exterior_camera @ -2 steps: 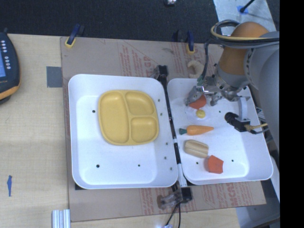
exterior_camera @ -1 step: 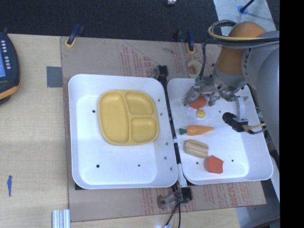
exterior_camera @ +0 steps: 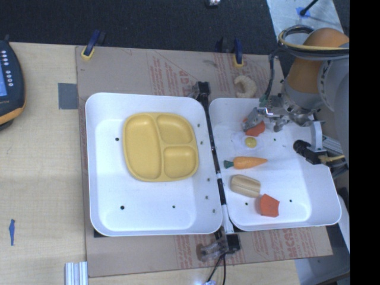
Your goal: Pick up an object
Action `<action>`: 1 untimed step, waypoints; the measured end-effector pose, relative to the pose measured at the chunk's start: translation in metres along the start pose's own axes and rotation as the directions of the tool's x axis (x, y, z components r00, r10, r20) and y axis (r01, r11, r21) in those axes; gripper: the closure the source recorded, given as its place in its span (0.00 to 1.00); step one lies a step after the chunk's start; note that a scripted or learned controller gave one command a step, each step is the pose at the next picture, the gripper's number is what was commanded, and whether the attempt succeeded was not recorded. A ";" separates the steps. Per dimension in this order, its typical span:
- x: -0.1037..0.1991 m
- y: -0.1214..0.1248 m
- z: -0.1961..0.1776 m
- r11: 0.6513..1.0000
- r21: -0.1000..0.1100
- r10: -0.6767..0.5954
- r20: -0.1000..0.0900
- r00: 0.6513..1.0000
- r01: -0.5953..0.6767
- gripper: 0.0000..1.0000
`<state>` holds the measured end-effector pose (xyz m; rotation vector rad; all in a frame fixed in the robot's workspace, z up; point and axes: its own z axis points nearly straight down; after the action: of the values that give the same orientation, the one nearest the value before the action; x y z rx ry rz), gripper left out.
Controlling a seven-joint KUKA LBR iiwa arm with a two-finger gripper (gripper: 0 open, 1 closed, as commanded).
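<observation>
Hovering low over the far side of the right bin (exterior_camera: 332,215), the gripper (exterior_camera: 265,116) sits right at a red piece (exterior_camera: 254,127) — probably its target, though whether it is open or clamped I cannot tell. Just beside that piece lies a small yellow bit (exterior_camera: 251,141); nearer the camera, well apart, lie a carrot (exterior_camera: 248,162), a tan block (exterior_camera: 245,185) and an orange chunk (exterior_camera: 268,205). The left bin (exterior_camera: 104,212) holds a yellow tray (exterior_camera: 160,145) — likely the drop-off.
</observation>
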<state>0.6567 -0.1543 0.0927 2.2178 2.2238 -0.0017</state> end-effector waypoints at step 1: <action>0.040 -0.001 0.001 1.000 0.006 -0.005 -0.002 1.000 0.005 0.00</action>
<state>0.6561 -0.1147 0.0919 2.2164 2.2327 -0.0065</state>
